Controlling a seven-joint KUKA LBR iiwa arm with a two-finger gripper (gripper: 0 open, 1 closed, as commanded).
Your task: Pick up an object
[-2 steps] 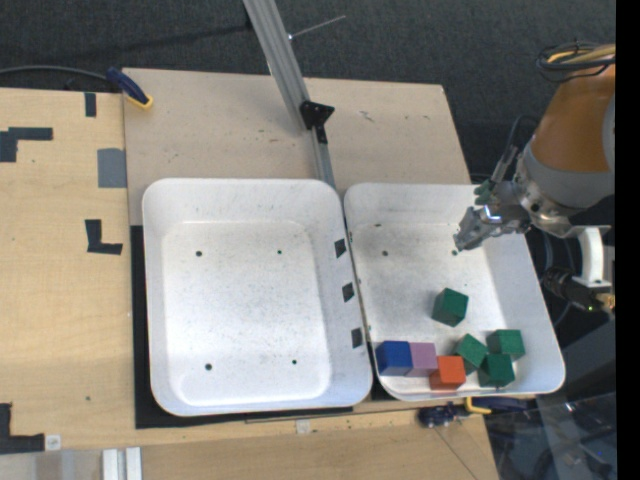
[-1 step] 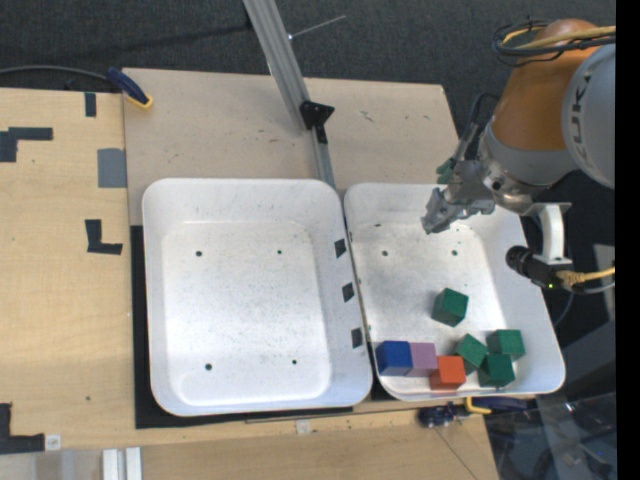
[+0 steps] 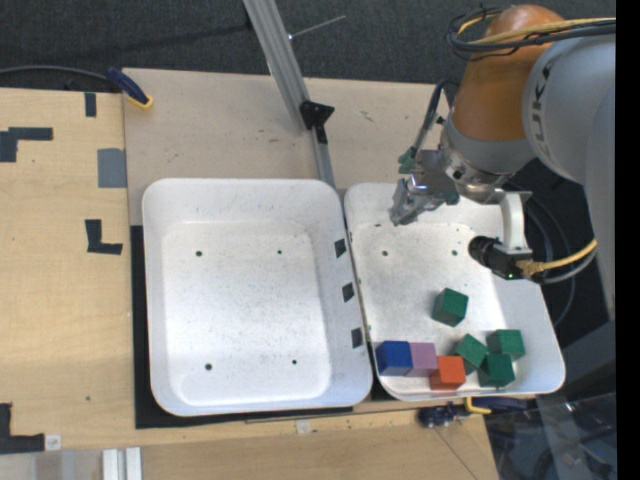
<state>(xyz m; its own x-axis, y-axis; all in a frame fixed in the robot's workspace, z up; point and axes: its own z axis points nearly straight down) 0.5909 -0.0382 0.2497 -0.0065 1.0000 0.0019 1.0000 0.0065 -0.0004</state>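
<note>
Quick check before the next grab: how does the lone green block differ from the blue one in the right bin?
The lone green block sits apart near the middle of the right bin, touching nothing; the blue block lies at the bin's near-left corner, against the purple block. The green one is turned at an angle; the blue one lies about square to the bin's edge. Both look like small cubes of similar size.

The wooden bench (image 3: 220,138) bears 2 white bins (image 3: 245,298) (image 3: 400,258) (side by side, touching).
</note>
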